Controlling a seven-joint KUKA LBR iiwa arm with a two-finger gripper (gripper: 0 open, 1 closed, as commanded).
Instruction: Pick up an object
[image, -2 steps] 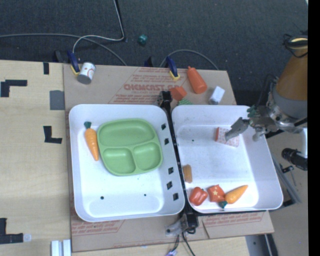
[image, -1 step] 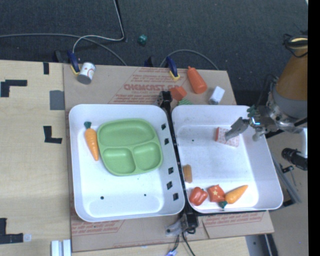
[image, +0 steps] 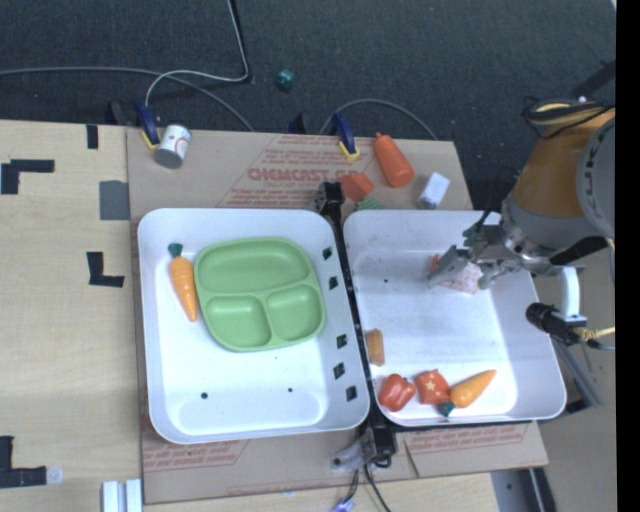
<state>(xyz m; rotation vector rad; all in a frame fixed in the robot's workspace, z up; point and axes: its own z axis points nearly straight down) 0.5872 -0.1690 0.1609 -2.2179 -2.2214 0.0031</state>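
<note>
My gripper (image: 462, 268) hangs low over the upper right part of the right bin (image: 430, 320), reaching in from the right. Directly under it lies a small pale pinkish object (image: 462, 283) with a red bit (image: 437, 263) at its left; the gripper's body hides how they meet. Along the right bin's front edge lie a red pepper (image: 396, 392), a small red fruit (image: 432, 385) and an orange carrot (image: 472, 387). A small orange piece (image: 374, 346) rests against the bin's left wall.
The left bin (image: 170, 390) holds a green divided plate (image: 262, 292) and a carrot (image: 182, 283) beside it. Behind the bins on the cardboard lie an orange vegetable (image: 393, 160), a red-orange piece (image: 357, 186), a white cube (image: 434, 189) and a small can (image: 173, 144).
</note>
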